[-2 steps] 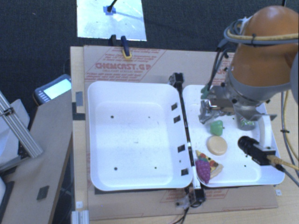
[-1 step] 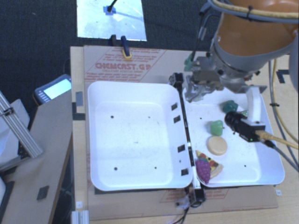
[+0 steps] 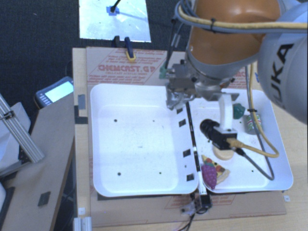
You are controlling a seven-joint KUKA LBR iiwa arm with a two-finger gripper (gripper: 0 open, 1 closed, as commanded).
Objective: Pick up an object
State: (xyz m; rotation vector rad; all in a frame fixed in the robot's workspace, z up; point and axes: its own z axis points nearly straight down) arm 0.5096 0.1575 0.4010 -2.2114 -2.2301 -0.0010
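Observation:
My gripper (image 3: pixel 175 100) hangs under the big orange-banded wrist (image 3: pixel 226 23), over the far end of the divider between the two white bins. The right bin (image 3: pixel 269 162) holds a small green object (image 3: pixel 238 111), a little can-like object (image 3: pixel 252 123), a tan round piece (image 3: pixel 222 153) and a purple-and-orange toy food piece (image 3: pixel 213 172) at its near left corner. A black fitting (image 3: pixel 215 133) with a yellow cable sits above the tan piece. I see nothing held in the gripper. The arm hides the far part of the right bin.
The left bin (image 3: pixel 134 143) lies to the gripper's left. Both bins rest on a cardboard sheet (image 3: pixel 125 67). A shiny metal plate (image 3: pixel 113 13) lies beyond it. A small screen device (image 3: pixel 55 93) and an aluminium rail (image 3: pixel 19 134) stand at the left.

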